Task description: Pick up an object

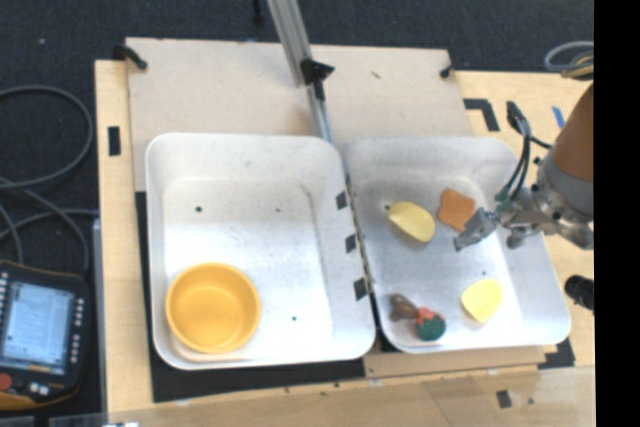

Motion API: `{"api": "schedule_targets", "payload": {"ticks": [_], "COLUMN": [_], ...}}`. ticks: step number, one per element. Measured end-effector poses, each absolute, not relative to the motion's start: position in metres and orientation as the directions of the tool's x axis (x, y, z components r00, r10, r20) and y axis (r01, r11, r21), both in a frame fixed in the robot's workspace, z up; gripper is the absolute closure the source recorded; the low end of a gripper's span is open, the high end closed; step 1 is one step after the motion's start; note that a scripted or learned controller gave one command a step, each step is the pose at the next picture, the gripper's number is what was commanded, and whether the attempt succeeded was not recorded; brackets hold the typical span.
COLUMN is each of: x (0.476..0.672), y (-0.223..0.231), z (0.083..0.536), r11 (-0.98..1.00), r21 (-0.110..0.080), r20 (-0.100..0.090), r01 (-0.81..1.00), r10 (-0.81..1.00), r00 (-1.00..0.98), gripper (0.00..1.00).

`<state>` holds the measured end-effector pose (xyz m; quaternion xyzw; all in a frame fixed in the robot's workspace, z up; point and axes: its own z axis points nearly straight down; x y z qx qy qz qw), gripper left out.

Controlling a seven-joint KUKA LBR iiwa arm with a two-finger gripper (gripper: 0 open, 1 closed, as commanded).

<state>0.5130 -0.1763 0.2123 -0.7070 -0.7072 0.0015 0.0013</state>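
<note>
Nothing's sitting between the gripper (492, 227) jaws – looking open; orange block (457, 208) just beside them, probably light, stiff – grab its sides.

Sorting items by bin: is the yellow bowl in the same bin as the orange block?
No. The yellow bowl sits in the left bin, while the orange block lies in the right bin.

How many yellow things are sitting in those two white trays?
3. A yellow bowl in the left tray's near corner; a pale yellow piece mid right tray; another yellow piece near its front right. The arm might hide more.
</note>
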Motion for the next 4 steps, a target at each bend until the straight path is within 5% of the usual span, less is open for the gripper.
{"api": "schedule_targets", "payload": {"ticks": [2, 3, 4], "x": [0.501, 0.503, 0.502], "y": [-0.179, -0.180, -0.192], "z": [0.101, 0.116, 0.172], "r11": [-0.001, -0.004, -0.004], "r21": [-0.004, 0.006, 0.008], "r20": [0.000, -0.001, -0.004], "r01": [1.000, 1.000, 1.000], "r10": [1.000, 1.000, 1.000], "r00": [0.001, 0.004, 0.004], "gripper": [0.00, 1.00, 1.00]}}
